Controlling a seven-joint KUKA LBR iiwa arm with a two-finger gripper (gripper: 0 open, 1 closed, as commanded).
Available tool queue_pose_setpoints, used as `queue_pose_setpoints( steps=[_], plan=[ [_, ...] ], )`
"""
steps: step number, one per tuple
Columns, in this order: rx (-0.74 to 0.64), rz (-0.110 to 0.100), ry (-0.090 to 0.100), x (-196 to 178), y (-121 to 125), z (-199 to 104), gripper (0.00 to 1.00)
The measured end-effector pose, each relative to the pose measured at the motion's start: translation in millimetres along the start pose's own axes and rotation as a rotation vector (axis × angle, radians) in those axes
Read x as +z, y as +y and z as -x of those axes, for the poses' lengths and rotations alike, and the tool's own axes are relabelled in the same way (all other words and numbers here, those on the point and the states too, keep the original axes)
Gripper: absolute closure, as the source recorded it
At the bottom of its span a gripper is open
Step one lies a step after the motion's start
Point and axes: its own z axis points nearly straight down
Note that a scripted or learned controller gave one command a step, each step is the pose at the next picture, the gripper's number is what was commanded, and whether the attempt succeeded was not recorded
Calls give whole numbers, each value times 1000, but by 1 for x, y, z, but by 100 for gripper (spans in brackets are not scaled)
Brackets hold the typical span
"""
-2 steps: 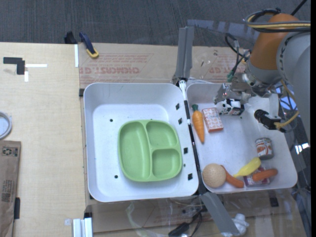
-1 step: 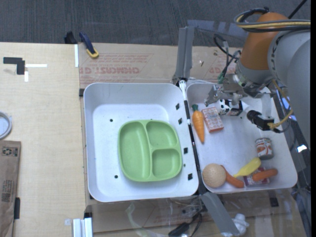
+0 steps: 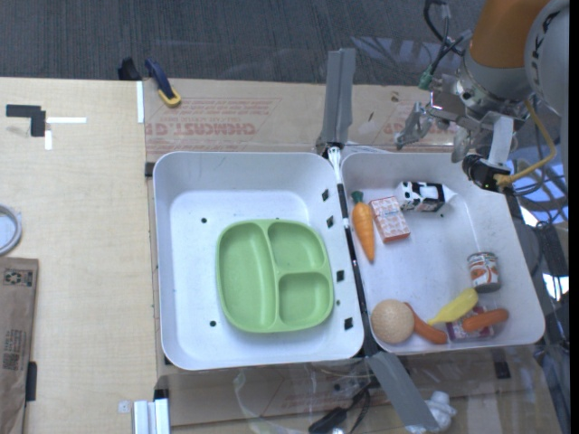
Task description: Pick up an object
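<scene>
The hand point(image 3: 448, 127) hangs above the far rim of the right bin point(image 3: 520, 242), below the orange-banded wrist. Its two fingers appear spread wide with nothing between them, though cabling and glare make the fingertips hard to read with confidence.

Nearest candidate: a small black-and-white toy, cow-like, point(image 3: 423, 195) lying near the far wall of that bin, just beside a pink carton point(image 3: 390, 219) and a toy carrot point(image 3: 363, 226) that lies along the divider.

Risks noted:
- The cow sits close to the bin wall — a descent slightly off line could put a finger on the rim or wall instead of around the toy.
- The carton lies just beside it; a wide opening may catch both, or nudge one away.
- The near corner is crowded: a round beige ball point(image 3: 392, 321), a banana point(image 3: 453, 306), orange pieces and a small can point(image 3: 483, 270) lie close together or touching. A grasp there would likely slip off curved surfaces or scatter neighbours.

The left bin point(image 3: 172, 242) holds a green divided plate point(image 3: 274, 276), well apart from the hand.
</scene>
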Motion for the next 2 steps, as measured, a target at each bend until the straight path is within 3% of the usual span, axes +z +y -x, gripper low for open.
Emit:
queue_pose_setpoints(
  steps=[1,2],
  plan=[
    [99,0,1,150,-23,23,0],
    [102,-1,0,141,-23,25,100]
  ],
)
